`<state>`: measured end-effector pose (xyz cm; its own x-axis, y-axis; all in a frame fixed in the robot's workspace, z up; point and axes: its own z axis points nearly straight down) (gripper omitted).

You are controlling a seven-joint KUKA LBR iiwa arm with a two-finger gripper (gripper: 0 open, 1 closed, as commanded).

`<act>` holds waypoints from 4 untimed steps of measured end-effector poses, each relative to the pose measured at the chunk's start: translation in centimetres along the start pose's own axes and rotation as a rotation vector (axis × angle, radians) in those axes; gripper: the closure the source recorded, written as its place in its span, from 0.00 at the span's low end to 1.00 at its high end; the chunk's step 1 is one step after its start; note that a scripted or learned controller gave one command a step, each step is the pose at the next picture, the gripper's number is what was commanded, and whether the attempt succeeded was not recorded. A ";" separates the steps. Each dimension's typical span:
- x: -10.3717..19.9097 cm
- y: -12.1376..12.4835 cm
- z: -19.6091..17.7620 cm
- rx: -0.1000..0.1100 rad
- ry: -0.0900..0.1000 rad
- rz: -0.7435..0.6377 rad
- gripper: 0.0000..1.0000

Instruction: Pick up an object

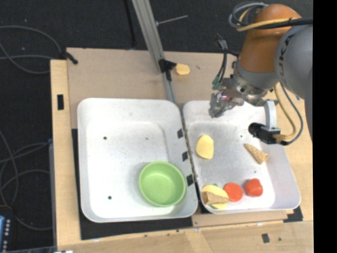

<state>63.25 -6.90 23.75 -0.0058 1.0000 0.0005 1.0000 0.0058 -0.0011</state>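
Yellow piece [205,147] lying in right bin [287,179], left-middle | gripper [218,109] hovering over far-left corner, holding nothing, opening impossible to tell | risking closing on air: well apart from piece, near the bin wall, maybe bumping it

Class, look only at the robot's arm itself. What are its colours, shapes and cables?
The arm is rounded and grey, with a bulging orange band above the wrist. Grey cable loops sit on top of it, and dark and yellowish cables run down its side. The gripper is small, dark grey metal. A black-and-white attachment projects beside the wrist.
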 end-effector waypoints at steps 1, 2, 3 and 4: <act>4.7 -1.4 -1.0 -0.002 0.002 -0.002 1.00; 8.6 -4.1 -0.8 0.000 0.001 -0.001 1.00; 12.8 -6.5 0.0 0.001 0.000 0.000 1.00; 12.7 -6.4 0.0 -0.002 0.001 0.004 0.00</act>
